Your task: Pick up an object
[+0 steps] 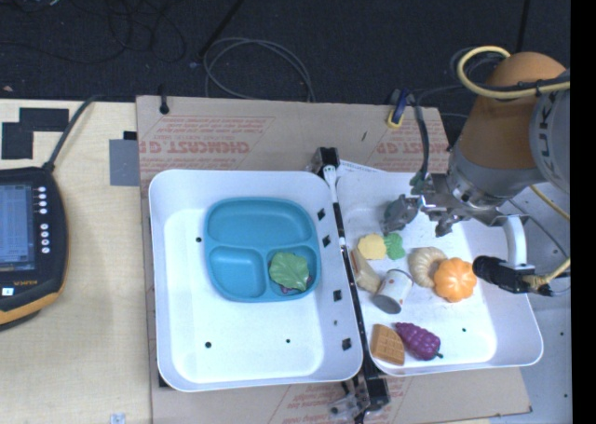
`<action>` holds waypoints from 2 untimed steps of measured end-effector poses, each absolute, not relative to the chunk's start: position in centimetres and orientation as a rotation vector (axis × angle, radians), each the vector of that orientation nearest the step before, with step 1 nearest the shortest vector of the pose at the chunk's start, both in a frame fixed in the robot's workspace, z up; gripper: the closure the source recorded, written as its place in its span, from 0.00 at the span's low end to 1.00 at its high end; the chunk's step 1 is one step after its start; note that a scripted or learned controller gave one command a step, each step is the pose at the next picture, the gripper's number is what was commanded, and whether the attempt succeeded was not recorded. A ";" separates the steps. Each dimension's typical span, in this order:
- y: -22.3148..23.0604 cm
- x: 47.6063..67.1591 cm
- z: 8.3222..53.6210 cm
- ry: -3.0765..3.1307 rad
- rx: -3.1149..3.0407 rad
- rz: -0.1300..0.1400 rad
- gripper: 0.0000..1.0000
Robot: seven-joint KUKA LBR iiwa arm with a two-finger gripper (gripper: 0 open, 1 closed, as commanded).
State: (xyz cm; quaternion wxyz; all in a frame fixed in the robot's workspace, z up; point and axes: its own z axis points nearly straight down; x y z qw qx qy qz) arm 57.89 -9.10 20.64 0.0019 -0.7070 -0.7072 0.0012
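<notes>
Cardboard bench [233, 133], glossy white bins [177, 320], perhaps knobbly grapes [418, 340]

We see an orange pumpkin-like toy [454, 280] lying in the right bin [507, 343], right of centre frame.

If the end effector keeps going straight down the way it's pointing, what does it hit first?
Probably the yellow toy with the green piece just below the end effector, though depth is unclear from this slanted view.

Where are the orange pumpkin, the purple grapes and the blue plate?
orange pumpkin [454, 280], camera view, middle of its rind.
purple grapes [418, 340], camera view, centre of the bunch.
blue plate [244, 223], camera view, bare upper compartment.
</notes>
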 end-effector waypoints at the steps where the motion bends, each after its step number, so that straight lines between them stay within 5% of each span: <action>1: -11.9 62.9 8.9 -2.219 -2.216 0.009 0.00; 2: -13.8 64.4 8.7 -2.221 -2.222 0.001 0.00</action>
